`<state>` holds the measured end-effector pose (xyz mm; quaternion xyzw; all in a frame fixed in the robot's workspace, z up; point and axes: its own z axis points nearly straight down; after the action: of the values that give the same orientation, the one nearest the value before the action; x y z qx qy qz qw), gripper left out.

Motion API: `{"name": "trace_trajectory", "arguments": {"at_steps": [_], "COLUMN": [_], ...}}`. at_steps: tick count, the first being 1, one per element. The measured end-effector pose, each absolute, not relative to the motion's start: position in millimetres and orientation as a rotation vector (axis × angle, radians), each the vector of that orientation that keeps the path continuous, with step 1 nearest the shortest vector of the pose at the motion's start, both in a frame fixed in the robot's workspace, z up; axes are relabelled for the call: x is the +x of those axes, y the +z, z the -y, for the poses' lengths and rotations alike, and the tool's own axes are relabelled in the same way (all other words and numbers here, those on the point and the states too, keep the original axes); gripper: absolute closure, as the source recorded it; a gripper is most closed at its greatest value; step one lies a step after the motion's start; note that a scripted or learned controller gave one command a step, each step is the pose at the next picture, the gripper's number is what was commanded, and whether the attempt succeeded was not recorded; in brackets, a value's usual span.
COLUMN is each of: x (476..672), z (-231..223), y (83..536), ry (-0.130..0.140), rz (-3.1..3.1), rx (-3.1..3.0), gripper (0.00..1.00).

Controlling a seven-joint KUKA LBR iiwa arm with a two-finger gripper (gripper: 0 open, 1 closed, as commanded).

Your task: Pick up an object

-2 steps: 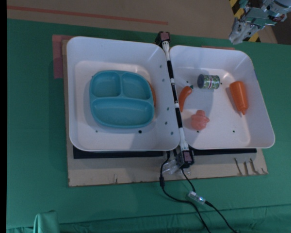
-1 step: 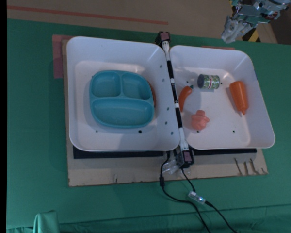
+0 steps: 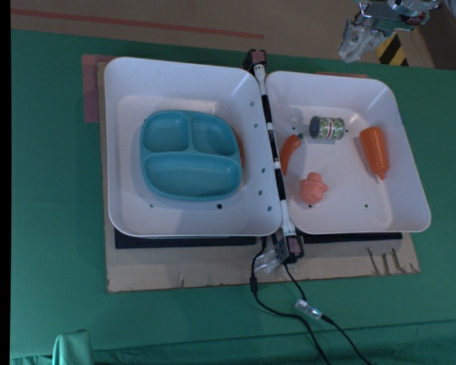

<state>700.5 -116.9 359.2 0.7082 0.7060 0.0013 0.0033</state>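
The right bin (image 3: pixel 410 204) holds a small can with a green label (image 3: pixel 327 128) lying on its side, an orange carrot-like piece (image 3: pixel 289 151) near the divider, an orange bottle shape (image 3: pixel 375 151) to the right, and a salmon-pink toy (image 3: pixel 313 188) toward the front. My gripper (image 3: pixel 356 42) hangs high above the far rim of the right bin, well clear of all the objects, with nothing between its fingers. Whether the fingers are apart is unclear at this size.
The left bin (image 3: pixel 125 204) holds a teal divided plate (image 3: pixel 190 155). Both bins rest on a cardboard sheet (image 3: pixel 175 276) over green cloth. Cables (image 3: pixel 304 310) trail from the front clamp between the bins. Yellow-black hazard tape (image 3: pixel 391 50) marks the far right.
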Motion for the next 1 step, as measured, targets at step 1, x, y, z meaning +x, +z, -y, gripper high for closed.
{"name": "trace_trajectory", "arguments": {"at_steps": [1], "x": [700.3], "z": [187.7], "y": [356.7], "ry": [0.002], "rz": [-2.211], "rx": [2.220], "gripper": [1.00]}}
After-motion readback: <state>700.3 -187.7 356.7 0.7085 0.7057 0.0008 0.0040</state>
